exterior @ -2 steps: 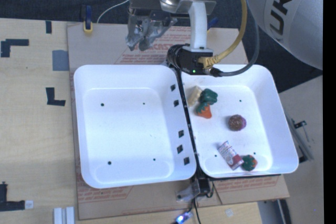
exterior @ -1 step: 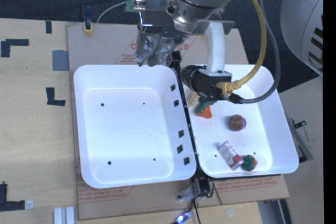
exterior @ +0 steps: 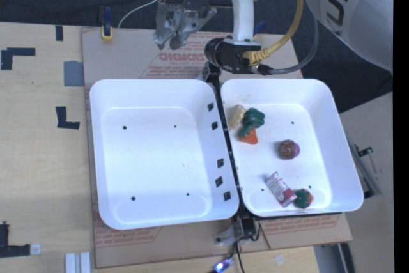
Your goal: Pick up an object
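The arm hangs high over the far edge of the bench (exterior: 38,137), and its gripper (exterior: 177,35) sits above the cardboard at about 12 o'clock from the left bin (exterior: 102,156). The jaws point down and look close together with nothing between them, so I judge that no grasp is made yet.

All the things lie in the right bin (exterior: 332,137). Near its 10 o'clock corner there is a pale block (exterior: 236,114), touching a green and orange toy (exterior: 251,124). Close to the middle lies a round dark red ball (exterior: 288,149). At 6 o'clock rest a small red and white packet (exterior: 278,188) and, just beside it, a red and green toy (exterior: 303,197).

To me this step is the approach. The next move calls for travel toward 4 o'clock, over the right bin, then opening the jaws and going down. The ball stands alone, so it seems the easiest target; the pairs that touch may disturb a clean grasp.
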`<state>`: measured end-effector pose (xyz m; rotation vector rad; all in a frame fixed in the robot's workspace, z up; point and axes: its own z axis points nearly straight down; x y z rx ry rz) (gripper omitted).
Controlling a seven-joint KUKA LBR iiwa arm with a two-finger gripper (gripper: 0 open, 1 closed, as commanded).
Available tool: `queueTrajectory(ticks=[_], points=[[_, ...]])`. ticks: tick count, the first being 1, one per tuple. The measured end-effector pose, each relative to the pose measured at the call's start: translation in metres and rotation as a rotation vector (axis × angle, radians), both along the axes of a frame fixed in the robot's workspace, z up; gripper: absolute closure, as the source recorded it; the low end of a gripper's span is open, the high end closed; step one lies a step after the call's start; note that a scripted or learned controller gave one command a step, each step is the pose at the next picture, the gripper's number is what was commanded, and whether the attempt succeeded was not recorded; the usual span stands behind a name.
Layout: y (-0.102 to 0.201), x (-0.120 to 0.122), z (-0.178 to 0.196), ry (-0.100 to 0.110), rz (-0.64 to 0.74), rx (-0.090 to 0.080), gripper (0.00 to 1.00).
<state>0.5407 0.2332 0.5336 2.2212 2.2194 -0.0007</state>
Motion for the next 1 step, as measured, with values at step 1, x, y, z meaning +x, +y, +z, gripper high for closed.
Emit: queueTrajectory(ticks=[1], points=[[-0.0489, -0.0328, 0.0015, 0.003, -0.001, 0.001, 1.0]])
